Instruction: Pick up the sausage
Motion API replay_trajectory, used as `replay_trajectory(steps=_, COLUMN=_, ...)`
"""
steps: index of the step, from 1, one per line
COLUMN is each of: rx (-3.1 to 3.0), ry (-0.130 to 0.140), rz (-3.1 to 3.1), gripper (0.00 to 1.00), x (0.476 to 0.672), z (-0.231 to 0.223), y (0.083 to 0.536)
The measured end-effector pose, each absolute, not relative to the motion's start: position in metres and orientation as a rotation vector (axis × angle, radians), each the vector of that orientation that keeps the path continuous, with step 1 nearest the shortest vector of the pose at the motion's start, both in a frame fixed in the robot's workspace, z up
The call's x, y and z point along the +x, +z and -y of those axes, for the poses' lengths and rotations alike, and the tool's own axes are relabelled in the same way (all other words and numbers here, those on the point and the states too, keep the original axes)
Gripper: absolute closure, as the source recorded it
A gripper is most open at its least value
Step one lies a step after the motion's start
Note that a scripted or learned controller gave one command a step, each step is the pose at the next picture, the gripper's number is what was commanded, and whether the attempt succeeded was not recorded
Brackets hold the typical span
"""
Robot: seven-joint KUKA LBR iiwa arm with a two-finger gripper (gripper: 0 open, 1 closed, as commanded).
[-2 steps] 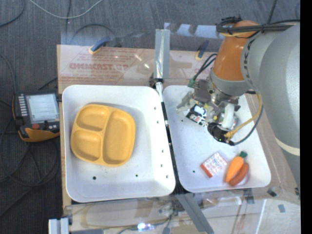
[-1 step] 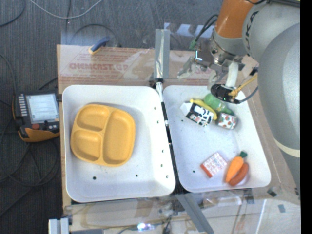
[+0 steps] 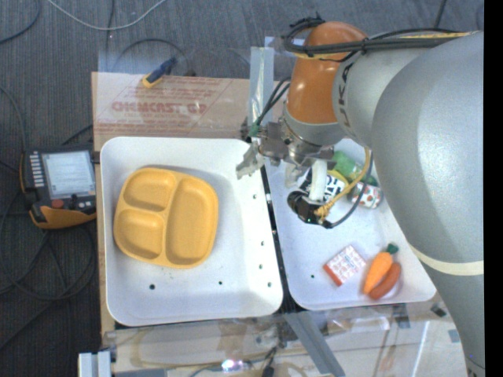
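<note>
Lying reddish-brown beside the carrot, the sausage.

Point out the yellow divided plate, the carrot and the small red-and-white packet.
yellow divided plate (image 3: 167,217), camera view, centre ridge.
carrot (image 3: 378,271), camera view, orange body.
red-and-white packet (image 3: 345,265), camera view, top face.

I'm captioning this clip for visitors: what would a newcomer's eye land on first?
The big grey arm with its orange band, reaching in from the right over the right bin. Next, the yellow divided plate in the left bin. Then the carrot beside a small red-and-white packet near the right bin's front edge.
</note>
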State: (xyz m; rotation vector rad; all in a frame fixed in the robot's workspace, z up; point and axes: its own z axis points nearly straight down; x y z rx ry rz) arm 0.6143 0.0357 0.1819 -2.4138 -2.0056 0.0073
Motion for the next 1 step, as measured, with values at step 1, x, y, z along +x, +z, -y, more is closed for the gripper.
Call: replay_trajectory(steps=1, rx=-2.567, ry=0.007, rz=1.81, gripper=0.0, x=0.5877, z=0.0108, y=0.2374)
